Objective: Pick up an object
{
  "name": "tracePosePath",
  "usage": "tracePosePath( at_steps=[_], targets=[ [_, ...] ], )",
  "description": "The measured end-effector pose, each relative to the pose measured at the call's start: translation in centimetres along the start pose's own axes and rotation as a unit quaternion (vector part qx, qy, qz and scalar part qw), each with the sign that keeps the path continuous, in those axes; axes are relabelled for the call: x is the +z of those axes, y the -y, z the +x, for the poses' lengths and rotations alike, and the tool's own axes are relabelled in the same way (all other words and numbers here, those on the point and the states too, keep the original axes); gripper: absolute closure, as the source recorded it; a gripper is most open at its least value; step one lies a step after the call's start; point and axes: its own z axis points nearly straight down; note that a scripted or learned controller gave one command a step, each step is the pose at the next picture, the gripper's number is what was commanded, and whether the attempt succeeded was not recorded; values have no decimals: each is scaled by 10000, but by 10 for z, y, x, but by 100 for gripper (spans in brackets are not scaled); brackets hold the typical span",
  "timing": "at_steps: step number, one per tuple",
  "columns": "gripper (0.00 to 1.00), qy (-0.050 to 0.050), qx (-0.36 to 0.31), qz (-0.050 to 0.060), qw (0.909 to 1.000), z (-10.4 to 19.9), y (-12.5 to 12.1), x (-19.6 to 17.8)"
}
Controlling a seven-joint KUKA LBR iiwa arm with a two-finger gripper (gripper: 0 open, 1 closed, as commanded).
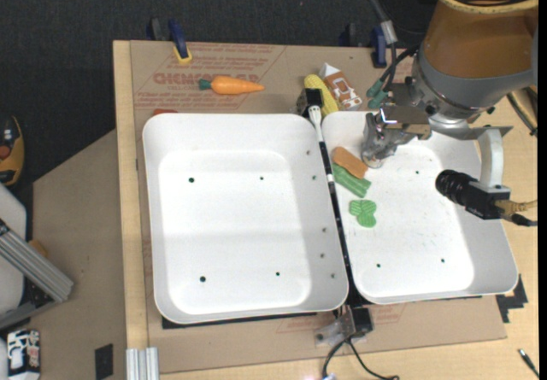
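**Ana:** Dark carpet all round, and on it a cardboard-topped bench [128, 199] carrying two white bins side by side – the left bin [231, 301] and the right bin [479, 271].

**Ben:** And the arm [479, 37] comes in from the right, orange band up top, grey wrist below. Where's the gripper [374, 152]?

**Ana:** Down in the right bin's upper left corner, just beside a tan block [349, 162] that lies tilted near the bin's left wall. Whether it touches the block, I can't say.

**Ben:** Open or closed?

**Ana:** Cannot tell; that end is a dark metallic blur from up here.

**Ben:** What else is in that bin?

**Ana:** A green strip [350, 182] touching the tan block's lower side, and a small green leafy piece [364, 213] just below that. All three sit along the left side of the bin.

**Ben:** And outside the bins?

**Ana:** A toy carrot [231, 86] on the cardboard above the left bin, and near the gap between the bins a yellow piece [317, 88] beside a brown-and-white packet [344, 90]. Blue clamps [179, 41] grip the bench's far edge
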Motion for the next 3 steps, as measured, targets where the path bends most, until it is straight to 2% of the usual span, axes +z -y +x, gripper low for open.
tracePosePath(
  at_steps=[1, 2, 3],
  targets=[
    [100, 17, 59, -34, 10000, -8, -1, -13],
    [100, 6, 34, -87, 10000, 35, 30, -145],
    [100, 17, 52, -47, 10000, 33, 29, -149]
  ],
)
